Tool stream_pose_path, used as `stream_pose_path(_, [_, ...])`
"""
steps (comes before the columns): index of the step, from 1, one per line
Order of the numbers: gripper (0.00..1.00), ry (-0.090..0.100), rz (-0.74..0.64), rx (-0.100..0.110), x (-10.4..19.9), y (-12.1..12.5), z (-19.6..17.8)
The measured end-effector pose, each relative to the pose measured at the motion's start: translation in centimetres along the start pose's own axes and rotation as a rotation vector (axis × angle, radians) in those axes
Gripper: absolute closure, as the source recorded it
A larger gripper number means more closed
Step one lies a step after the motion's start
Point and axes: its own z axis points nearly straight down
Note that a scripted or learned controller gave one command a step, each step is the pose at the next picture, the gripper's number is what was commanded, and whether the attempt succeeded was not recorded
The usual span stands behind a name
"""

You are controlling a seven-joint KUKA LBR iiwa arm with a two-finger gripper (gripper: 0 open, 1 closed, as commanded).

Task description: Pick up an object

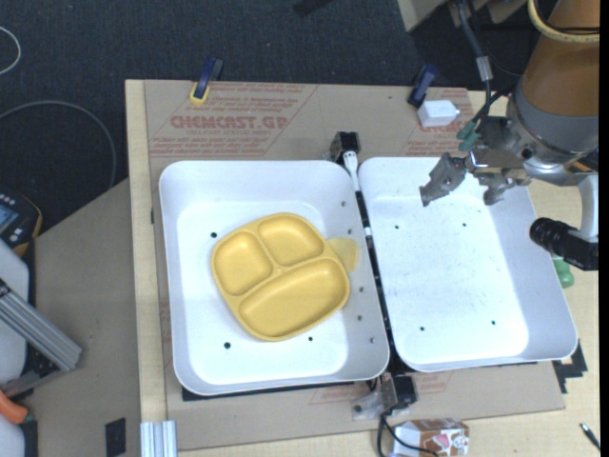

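Here we see the desk point(285, 112) covered with a brown cardboard sheet, and on it two shallow white bins side by side; the left bin point(181, 255) holds a yellow divided plate point(279, 274), and the right bin point(533, 322) has only small dark specks on its floor. The plate lies near the middle of the left bin, a little toward that bin's right wall; it has three compartments, two small ones on the far side and one long one on the near side, and it is turned at a slant to the bin's walls. A small yellow tab of the plate points toward the wall between the two bins.

The arm point(566, 55) comes in over the far right corner of the desk; its orange band is visible above the grey wrist. The hand point(468, 181) is above the far part of the right bin, near that bin's far wall, and well apart from the plate. Its two fingers point(440, 183) stand spread, with a clear gap between them, and we see nothing between them; the white bin floor shows through the gap.

At the far edge of the desk there are two blue clamps, one at the left point(204, 79) and one at the right point(422, 86); a small white block point(438, 113) lies just beside the right clamp. A black clip point(344, 146) sits where the two bins meet at the far side.
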Motion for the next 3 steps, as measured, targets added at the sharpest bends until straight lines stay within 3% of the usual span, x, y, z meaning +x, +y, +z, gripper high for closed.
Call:
stream_pose_path(1, [0.00,0.003,-0.004,-0.010,5.9,-5.9,-11.2])
stream_pose_path(2, [1.00,-0.003,0.003,0.000,5.6,-5.7,-11.6])
stream_pose_path(3, [1.00,0.000,-0.003,0.010,12.9,-5.9,-8.7])
